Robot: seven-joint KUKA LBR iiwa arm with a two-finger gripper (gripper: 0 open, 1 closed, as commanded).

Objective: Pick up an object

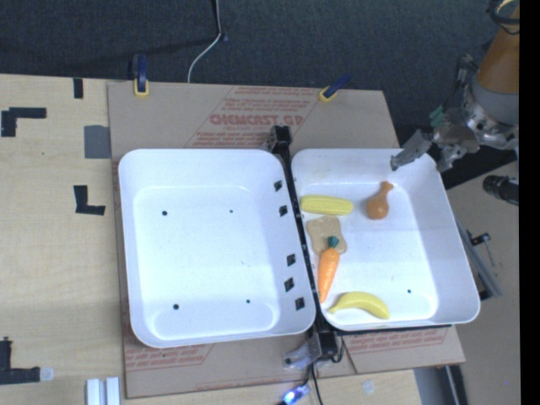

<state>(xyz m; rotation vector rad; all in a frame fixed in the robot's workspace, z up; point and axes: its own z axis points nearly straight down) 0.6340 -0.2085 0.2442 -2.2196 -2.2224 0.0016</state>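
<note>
The right bin [439, 226] holds an orange-brown drumstick-shaped toy [379, 202], a yellow corn cob [326, 205], a tan flat piece [324, 231] with a small teal bit on it, an orange carrot [327, 270] and a yellow banana [361, 304]. My gripper [411, 153] hangs over the bin's far right corner, above and to the right of the drumstick toy. Nothing shows between its fingers.
The left bin [202, 243] sits beside the right one, joined by a black clip strip [291, 226]. Both rest on a cardboard sheet [253, 116]. The grey arm with its orange band [498, 66] reaches in from the upper right.
</note>
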